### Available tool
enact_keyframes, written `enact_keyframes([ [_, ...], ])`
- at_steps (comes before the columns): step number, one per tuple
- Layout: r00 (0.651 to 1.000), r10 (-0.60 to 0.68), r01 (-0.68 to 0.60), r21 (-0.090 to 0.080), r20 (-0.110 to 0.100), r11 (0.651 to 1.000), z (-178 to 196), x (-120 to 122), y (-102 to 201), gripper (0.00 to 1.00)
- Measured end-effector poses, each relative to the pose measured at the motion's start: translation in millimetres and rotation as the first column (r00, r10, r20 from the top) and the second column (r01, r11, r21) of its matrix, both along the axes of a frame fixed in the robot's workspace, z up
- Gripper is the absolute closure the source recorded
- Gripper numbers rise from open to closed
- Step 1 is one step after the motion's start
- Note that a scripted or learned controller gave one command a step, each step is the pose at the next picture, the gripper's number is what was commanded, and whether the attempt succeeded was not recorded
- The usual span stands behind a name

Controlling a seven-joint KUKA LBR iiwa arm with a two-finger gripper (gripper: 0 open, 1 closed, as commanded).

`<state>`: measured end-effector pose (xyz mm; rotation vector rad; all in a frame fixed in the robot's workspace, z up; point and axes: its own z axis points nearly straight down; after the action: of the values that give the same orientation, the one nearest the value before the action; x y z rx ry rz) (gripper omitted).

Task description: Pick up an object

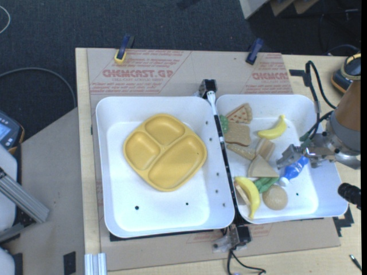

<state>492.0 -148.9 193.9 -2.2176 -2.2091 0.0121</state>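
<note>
The right bin (304, 202) holds several toy foods. A yellow banana (272, 129) lies at the back, a cracker wedge (239, 114) and bread slices (238, 134) at the left, and tan pieces (262, 159) in the middle. A second banana (249, 192), a green piece (265, 183) and a round brown ball (275, 197) lie at the front. A blue and white bottle (293, 170) lies tilted directly under my gripper (298, 156), which hangs low over the bin's right half. The gripper body hides whether it touches the bottle.
The left bin (114, 211) holds a yellow divided plate (164, 151). A black divider (221, 148) runs between the bins. Blue clamps (123, 48) grip the board's far edge. Cables (312, 85) trail beside the arm at right.
</note>
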Motion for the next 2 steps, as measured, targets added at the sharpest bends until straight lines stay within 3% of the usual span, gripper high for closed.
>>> enact_keyframes([
  [1,1.000,0.004,-0.004,-0.003,0.014,1.000,6,3,0,0.00],
  [2,1.000,0.003,-0.003,0.001,0.005,1.000,-57,-1,2,0.00],
])
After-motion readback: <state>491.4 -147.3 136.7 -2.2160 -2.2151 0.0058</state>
